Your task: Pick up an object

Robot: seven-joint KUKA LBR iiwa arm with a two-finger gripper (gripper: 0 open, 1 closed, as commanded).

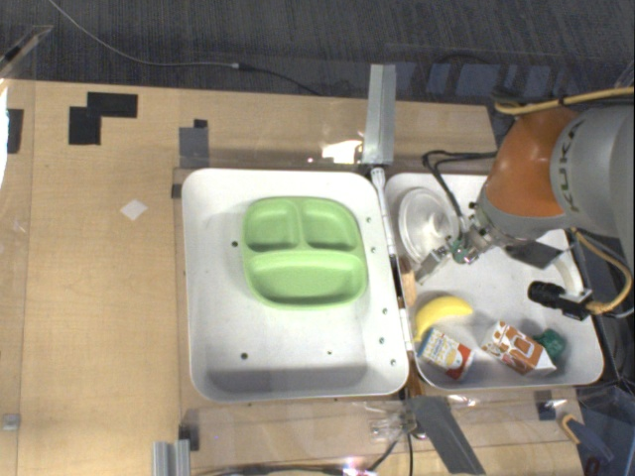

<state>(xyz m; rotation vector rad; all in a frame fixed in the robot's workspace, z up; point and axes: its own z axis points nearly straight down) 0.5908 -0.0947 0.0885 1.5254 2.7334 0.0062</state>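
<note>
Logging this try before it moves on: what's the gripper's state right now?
Gripper: low over the right bin beside the metal bowl; open, shut or holding cannot be told.

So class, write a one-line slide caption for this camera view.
Arm's tool low in right bin near lemon and two cartons; green tray in left bin.

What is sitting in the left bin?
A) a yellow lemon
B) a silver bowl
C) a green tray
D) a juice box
C, since the green tray with its three sections lies in the left bin, while the lemon, the cartons and the silver bowl are all in the right bin.
</note>
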